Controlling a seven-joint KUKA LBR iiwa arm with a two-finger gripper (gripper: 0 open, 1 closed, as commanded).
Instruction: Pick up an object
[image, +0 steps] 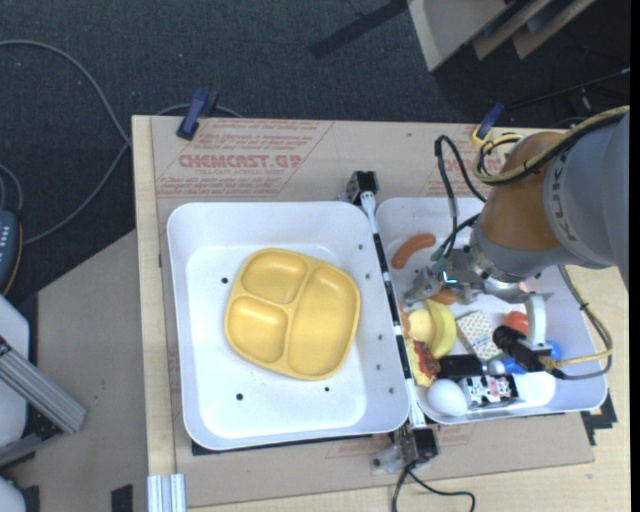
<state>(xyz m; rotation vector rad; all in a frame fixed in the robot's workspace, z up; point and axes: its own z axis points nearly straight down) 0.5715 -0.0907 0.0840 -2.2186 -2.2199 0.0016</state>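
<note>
Claw (447, 283) is down in right bin (420, 215), low over the clutter w/ banana (432, 325) just below it. Can't tell its state or any hold. Pick looks not yet done; grasp and lift remain. Yellow tray (292, 313) sits in left bin (200, 225).

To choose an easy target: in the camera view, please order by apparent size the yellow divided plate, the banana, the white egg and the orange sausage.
1. yellow divided plate, by far the largest
2. banana
3. white egg and orange sausage look alike, so I do not rank them.
</note>
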